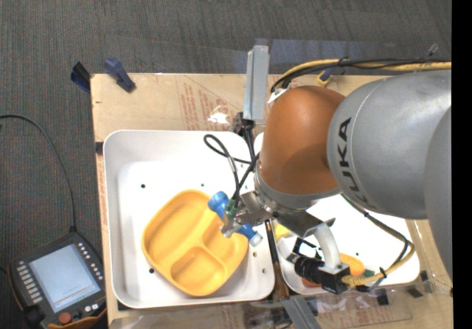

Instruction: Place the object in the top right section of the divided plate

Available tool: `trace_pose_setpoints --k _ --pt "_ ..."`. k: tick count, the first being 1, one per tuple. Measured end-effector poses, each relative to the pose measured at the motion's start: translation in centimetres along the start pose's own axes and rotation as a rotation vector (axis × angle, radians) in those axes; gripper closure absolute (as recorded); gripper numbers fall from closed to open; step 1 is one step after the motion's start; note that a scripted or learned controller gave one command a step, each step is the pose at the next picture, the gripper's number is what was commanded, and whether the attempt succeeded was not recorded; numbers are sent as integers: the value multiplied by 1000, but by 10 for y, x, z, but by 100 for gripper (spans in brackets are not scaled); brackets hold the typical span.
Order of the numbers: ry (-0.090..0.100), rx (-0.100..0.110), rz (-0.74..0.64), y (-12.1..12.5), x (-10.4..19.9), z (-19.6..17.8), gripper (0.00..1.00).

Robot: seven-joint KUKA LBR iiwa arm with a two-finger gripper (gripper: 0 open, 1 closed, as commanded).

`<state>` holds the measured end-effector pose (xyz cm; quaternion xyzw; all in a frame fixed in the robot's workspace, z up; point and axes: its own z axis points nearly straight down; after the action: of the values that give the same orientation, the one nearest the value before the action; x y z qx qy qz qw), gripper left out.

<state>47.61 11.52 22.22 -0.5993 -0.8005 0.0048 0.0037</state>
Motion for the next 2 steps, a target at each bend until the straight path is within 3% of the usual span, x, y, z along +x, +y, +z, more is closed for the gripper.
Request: trace_pose_setpoints --k 1,2 --pt "0 0 -101 5 16 44 100" --pt "-1 -2 -81 18 62 40 100"
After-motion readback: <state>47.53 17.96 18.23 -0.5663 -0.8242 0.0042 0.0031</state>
